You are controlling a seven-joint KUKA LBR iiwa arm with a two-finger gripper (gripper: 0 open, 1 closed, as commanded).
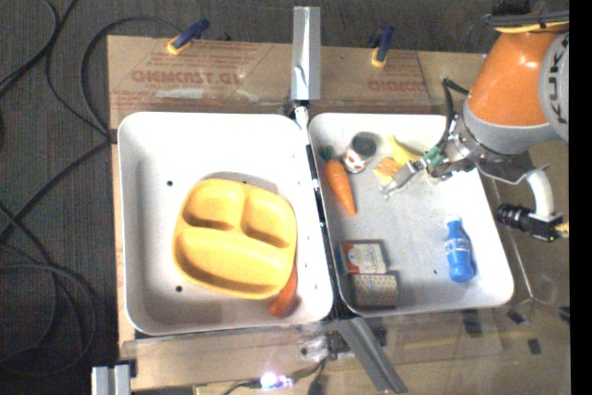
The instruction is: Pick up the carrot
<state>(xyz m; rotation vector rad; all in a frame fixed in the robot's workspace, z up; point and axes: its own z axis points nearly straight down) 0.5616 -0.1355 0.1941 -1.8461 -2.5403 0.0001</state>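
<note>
The carrot is found in the right bin, lying against that bin's left wall in its upper-left part, with its thick end toward the top of the frame and its tip pointing down and slightly right. It is touched by nothing but the bin floor. The gripper is seen to the right of the carrot, near it but clearly apart, at about the same height in the frame. Its two fingers are spread, and nothing is held between them. A small yellow item lies just above the fingertips. A blue bottle is noted at the lower right of the same bin. The left bin is occupied by a yellow tray.
</note>
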